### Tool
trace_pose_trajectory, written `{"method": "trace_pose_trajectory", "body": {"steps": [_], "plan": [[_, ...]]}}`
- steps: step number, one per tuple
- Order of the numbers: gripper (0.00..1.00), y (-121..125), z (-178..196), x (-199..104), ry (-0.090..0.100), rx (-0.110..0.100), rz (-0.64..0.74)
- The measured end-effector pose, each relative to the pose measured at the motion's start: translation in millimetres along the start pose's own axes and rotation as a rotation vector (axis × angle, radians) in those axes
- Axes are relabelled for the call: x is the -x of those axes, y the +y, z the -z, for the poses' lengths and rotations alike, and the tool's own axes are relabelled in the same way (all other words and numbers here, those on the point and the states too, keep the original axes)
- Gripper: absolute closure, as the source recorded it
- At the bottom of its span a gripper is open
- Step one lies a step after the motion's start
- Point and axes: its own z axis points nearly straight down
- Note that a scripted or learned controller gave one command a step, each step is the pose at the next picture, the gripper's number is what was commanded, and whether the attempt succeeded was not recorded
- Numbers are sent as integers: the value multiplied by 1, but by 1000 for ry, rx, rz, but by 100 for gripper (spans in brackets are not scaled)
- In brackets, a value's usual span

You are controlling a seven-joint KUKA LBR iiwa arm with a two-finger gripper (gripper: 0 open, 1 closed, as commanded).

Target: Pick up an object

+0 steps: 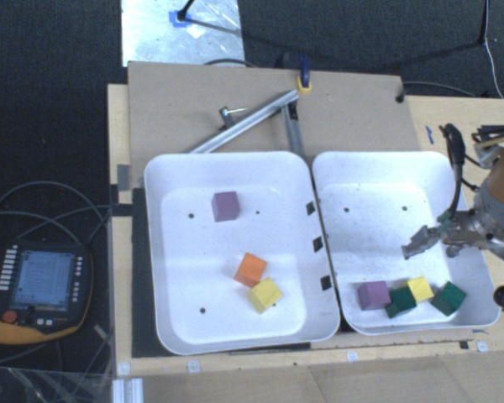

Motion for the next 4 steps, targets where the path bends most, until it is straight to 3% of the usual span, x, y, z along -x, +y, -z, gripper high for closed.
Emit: {"method": "trace_pose_trajectory", "body": {"steps": [1, 3, 4], "plan": [[0, 0, 0, 0, 0, 1, -1], [0, 12, -94, 3, 1, -4, -1], [0, 12, -114, 3, 0, -3, -1]]}}
